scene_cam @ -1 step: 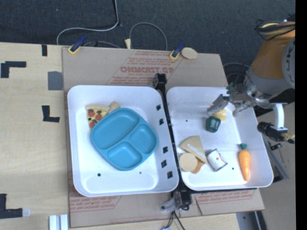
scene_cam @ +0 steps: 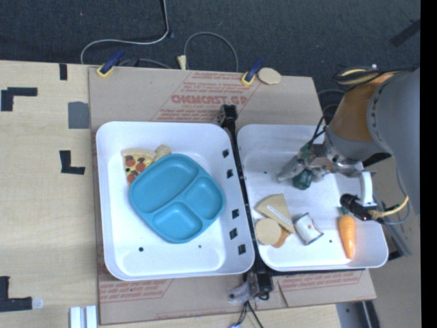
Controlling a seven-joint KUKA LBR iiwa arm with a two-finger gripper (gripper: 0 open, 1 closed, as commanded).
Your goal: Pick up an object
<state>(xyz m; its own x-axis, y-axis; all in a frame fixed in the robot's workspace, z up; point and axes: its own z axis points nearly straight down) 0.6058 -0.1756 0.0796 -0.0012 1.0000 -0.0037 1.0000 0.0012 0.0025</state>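
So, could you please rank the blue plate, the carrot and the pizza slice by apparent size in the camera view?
1. blue plate, clearly largest
2. pizza slice and carrot: too close to rank, since the plate hides part of the pizza.

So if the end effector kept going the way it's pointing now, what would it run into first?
The end effector points leftward across the right bin. Past the small dark green object at its tip, the floor looks bare up to the divider between the bins, though its height is unclear.
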